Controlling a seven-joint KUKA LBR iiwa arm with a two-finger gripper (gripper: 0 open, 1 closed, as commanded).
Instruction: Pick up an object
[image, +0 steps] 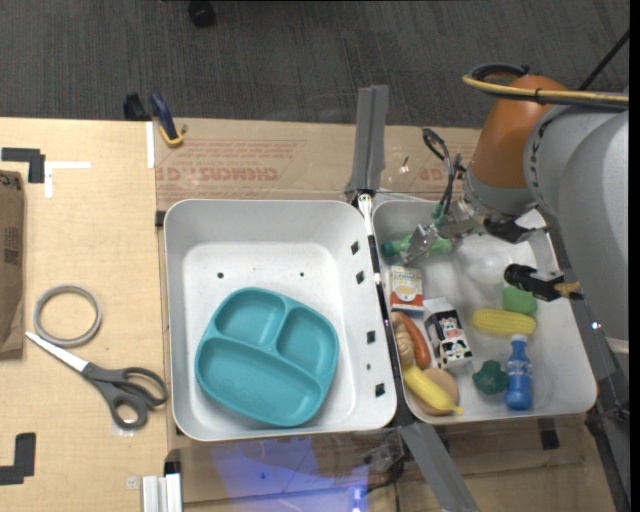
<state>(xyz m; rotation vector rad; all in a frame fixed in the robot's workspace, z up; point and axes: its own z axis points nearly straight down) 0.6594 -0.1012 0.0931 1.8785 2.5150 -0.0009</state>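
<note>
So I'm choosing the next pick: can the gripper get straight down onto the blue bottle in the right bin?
Probably yes. The blue bottle lies uncovered near the right bin's front edge. The dark green toy sits close beside it and could crowd one finger. The gripper is at the bin's far end.

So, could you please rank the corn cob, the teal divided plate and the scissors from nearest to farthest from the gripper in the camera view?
From the gripper:
1. Corn cob, same bin, right of centre.
2. Teal divided plate, in the left bin.
3. Scissors, on the bench, far left.
</note>
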